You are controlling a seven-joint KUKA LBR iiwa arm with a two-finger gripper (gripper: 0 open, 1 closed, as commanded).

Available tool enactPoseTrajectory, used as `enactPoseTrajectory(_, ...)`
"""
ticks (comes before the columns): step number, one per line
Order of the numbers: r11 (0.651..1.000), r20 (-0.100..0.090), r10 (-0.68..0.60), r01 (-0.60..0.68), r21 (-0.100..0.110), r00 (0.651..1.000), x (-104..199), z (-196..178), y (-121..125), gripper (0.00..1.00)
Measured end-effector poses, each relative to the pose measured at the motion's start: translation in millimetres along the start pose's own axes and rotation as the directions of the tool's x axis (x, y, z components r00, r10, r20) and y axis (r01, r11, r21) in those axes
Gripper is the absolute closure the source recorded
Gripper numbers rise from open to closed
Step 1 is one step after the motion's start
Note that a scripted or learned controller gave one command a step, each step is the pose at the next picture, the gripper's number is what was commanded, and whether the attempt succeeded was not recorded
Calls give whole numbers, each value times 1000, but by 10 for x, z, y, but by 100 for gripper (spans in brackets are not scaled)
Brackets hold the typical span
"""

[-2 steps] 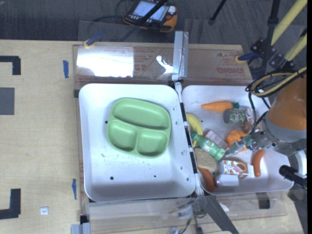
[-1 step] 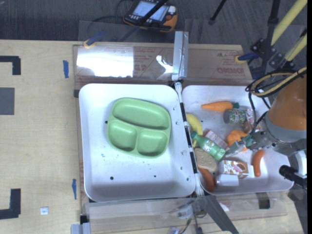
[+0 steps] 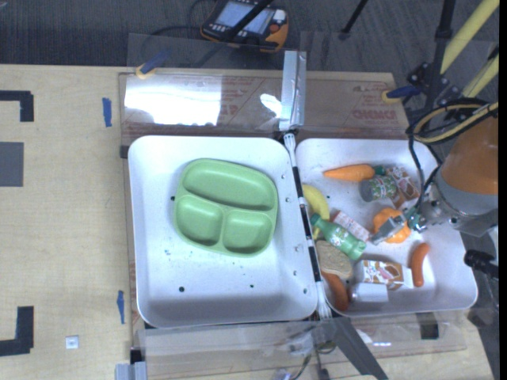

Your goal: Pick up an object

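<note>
Near edge: small carton (image 3: 379,274) lies at the right bin's (image 3: 463,291) front rim.
Left bin (image 3: 150,236): holds a green divided tray (image 3: 226,206).
Gripper (image 3: 404,224): low over an orange piece (image 3: 390,222); grip state unclear to me.
Likely target: that piece, mid right bin, among clutter.

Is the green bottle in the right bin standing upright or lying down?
Lying down. The green bottle rests on its side in the right bin, its length running diagonally beside the banana.

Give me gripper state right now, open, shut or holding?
Gripper: cannot be told. It is down in the right bin at an orange object; a grasp is not visible.
</note>
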State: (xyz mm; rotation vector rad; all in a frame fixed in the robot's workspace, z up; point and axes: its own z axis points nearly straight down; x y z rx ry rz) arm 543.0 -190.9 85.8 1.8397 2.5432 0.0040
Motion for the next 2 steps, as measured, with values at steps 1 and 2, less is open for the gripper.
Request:
enactPoseTrajectory(1, 1000, 2, 3, -3, -2, 1000, -11, -88, 7, 100)
enactPoseTrajectory(2, 999, 0, -53, 53, 3, 999, 443, -1077, 776, 100)
